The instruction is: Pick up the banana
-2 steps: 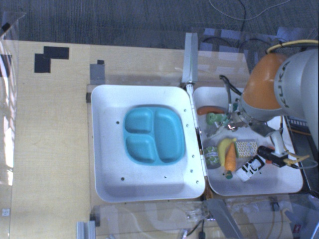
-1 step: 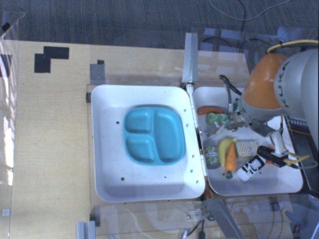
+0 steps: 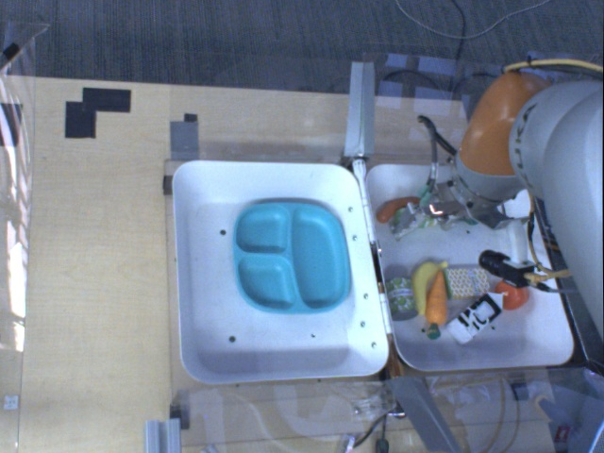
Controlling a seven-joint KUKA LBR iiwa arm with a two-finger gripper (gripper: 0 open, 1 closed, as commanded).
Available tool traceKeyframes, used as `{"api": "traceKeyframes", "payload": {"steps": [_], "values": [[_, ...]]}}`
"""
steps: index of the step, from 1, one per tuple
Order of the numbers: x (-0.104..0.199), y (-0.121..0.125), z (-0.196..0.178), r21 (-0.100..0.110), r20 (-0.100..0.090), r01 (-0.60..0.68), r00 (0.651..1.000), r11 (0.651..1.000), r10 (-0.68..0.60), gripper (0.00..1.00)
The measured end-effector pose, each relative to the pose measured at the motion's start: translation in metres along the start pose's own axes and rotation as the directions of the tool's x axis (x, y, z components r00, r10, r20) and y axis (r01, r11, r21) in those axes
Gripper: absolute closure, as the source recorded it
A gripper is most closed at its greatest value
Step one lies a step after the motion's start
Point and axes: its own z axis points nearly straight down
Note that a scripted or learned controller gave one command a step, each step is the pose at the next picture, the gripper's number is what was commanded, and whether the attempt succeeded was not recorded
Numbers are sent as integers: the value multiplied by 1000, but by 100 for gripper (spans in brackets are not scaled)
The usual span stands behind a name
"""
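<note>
The yellow banana [image 3: 426, 280] lies in the right bin [image 3: 528, 352], near its left wall, curved and pointing toward the far side. An orange carrot [image 3: 436, 299] rests against the banana's right side. My gripper [image 3: 421, 215] hangs over the far left part of the same bin, beyond the banana and apart from it, close to a reddish sausage-shaped piece [image 3: 394, 207]. Nothing is visibly held in it.
A greenish round item [image 3: 400, 295] sits left of the banana. To its right lie a speckled tan block [image 3: 465, 281], a red round piece [image 3: 515, 296] and a white-and-black packet [image 3: 477, 316]. The left bin [image 3: 203, 347] holds a blue divided plate [image 3: 289, 256].
</note>
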Motion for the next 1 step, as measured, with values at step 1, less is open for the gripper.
{"api": "traceKeyframes", "payload": {"steps": [1], "values": [[19, -55, -2, -21, 13, 240, 971, 971, -240, 0]]}}
